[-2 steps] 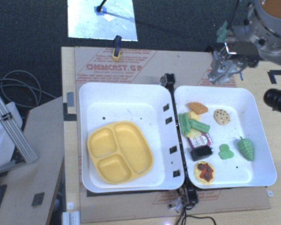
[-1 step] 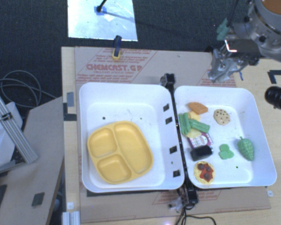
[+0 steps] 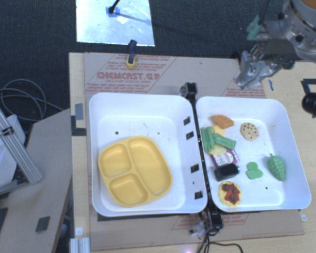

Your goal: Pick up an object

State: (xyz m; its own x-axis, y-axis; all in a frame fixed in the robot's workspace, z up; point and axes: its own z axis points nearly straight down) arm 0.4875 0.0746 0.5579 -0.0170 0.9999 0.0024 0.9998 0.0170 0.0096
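The right bin (image 3: 284, 121) holds several toy foods: an orange wedge (image 3: 222, 122), a cookie (image 3: 249, 131), green bean pieces (image 3: 215, 139), a pink and black packet (image 3: 225, 164), a small green piece (image 3: 254, 171), a textured green fruit (image 3: 276, 167) and a small pizza (image 3: 230, 193). My gripper (image 3: 248, 77) hangs above the bench just behind the right bin's far edge, up and to the right of the orange wedge. Nothing shows between its fingers.
The left bin (image 3: 110, 109) carries a yellow divided tray (image 3: 134, 170). A metal sheet (image 3: 115, 15) lies at the back, with a small yellow and blue clamp (image 3: 131, 54) near it. A black divider with clips (image 3: 196, 141) runs between the bins.
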